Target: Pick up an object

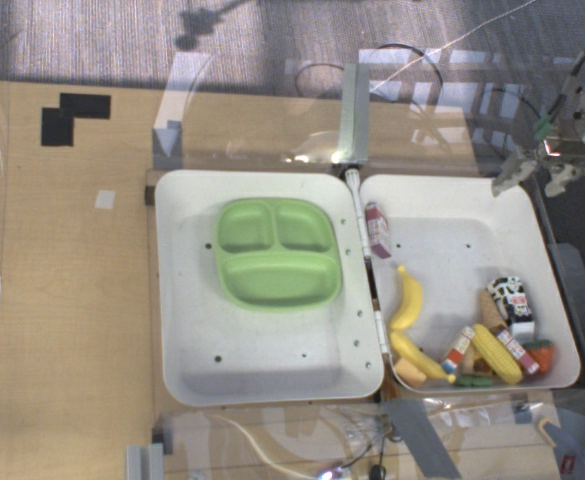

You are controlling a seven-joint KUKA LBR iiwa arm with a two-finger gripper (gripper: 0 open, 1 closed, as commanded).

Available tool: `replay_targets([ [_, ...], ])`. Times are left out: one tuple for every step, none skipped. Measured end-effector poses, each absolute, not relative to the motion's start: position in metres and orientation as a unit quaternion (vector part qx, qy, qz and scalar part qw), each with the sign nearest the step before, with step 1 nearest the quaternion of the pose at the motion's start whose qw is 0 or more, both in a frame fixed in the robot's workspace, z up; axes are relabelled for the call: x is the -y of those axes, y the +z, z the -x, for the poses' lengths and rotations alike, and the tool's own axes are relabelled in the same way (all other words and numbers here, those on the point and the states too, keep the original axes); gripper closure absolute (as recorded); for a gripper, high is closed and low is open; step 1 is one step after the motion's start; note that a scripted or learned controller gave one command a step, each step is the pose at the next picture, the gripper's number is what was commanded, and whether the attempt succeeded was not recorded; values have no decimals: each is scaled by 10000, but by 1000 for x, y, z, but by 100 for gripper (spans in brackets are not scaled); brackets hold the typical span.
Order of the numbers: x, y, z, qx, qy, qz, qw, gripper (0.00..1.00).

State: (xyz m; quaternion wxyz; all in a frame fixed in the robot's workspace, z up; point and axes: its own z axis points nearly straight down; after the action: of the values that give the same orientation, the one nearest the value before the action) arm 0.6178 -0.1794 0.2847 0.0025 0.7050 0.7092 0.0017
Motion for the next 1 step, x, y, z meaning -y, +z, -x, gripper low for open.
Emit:
replay_targets([
  [163,286,-671,-8290,22,-5592,44,0],
])
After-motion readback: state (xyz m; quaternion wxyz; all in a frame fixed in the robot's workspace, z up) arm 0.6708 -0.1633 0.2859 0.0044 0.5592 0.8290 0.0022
